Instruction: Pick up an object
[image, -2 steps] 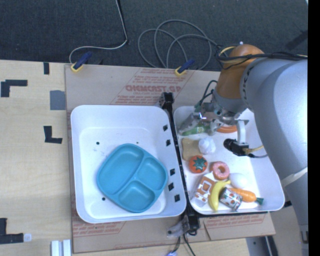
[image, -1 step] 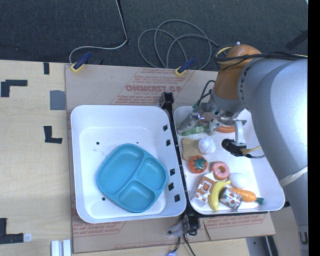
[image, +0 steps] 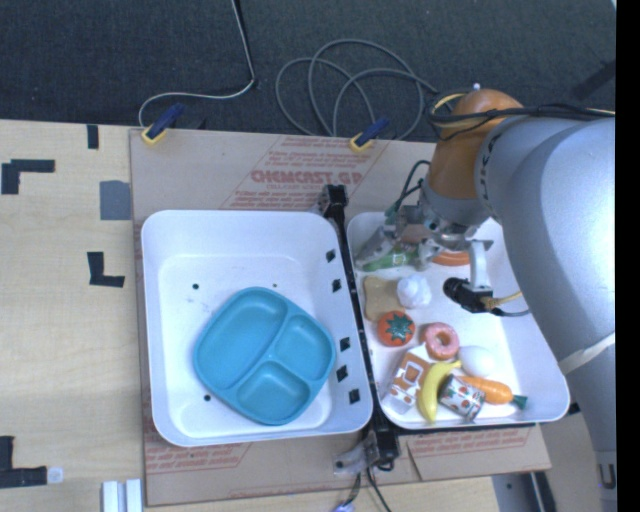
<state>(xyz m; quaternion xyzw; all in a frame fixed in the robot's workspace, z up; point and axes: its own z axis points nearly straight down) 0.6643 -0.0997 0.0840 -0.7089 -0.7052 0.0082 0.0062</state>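
Note:
The right bin holds several toy foods: a red tomato, a pink donut, a yellow banana, an orange carrot, a small can and a little carton. A white lump and a tan slice lie farther back. My gripper is low over the back of this bin, right above a green piece and next to an orange piece. The wrist hides what lies under it.
In the left bin lies a blue divided plate. A black divider runs between the bins. Cables loop on the dark floor behind the bench. The grey arm covers the right bin's far right side.

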